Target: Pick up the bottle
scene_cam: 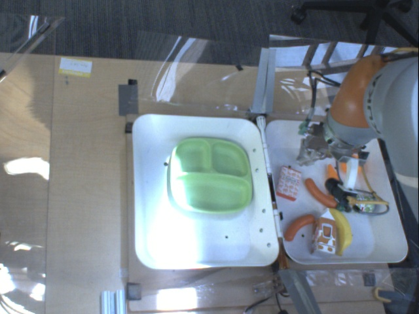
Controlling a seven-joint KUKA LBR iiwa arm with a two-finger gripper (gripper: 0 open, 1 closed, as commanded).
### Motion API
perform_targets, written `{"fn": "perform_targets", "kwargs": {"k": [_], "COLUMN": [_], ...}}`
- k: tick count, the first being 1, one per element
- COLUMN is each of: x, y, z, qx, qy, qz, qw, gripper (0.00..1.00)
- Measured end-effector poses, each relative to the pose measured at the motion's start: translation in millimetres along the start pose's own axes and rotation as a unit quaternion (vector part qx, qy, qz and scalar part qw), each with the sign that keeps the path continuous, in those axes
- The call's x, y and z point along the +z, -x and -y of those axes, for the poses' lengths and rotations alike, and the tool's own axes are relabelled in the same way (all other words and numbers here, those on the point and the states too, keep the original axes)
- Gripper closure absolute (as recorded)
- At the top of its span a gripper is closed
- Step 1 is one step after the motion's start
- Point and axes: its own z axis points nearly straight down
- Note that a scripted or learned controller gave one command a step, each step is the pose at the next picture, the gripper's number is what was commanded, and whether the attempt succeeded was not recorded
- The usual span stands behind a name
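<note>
On the wooden bench (78, 195), two white bins (150, 241) sit.

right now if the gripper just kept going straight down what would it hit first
Most likely the bare floor of the right bin, just above the small red-and-white packet. The gripper points down near the bin's upper left area. Depth is unclear from this slanted view, so the packet might be grazed.

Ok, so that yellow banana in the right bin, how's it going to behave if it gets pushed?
The banana is curved and lies flat, so it would probably pivot rather than roll. It rests against the small carton, so a push would likely shift both. Its skin looks smooth, perhaps slippery to grip.
</note>
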Motion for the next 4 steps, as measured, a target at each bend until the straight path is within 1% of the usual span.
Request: {"fn": "perform_targets", "kwargs": {"k": [1, 2, 3, 4], "x": [0, 14, 3, 3], "y": [0, -19, -22, -20], "z": [0, -49, -52, -51], "qx": [0.000, -0.005, -0.008, -0.008], "qy": [0.000, -0.017, -0.012, -0.014], "qz": [0.000, 0.001, 0.001, 0.002], "qw": [1.0000, 0.9998, 0.9999, 0.9999], "gripper": [0.00, 0.00, 1.00, 0.00]}}
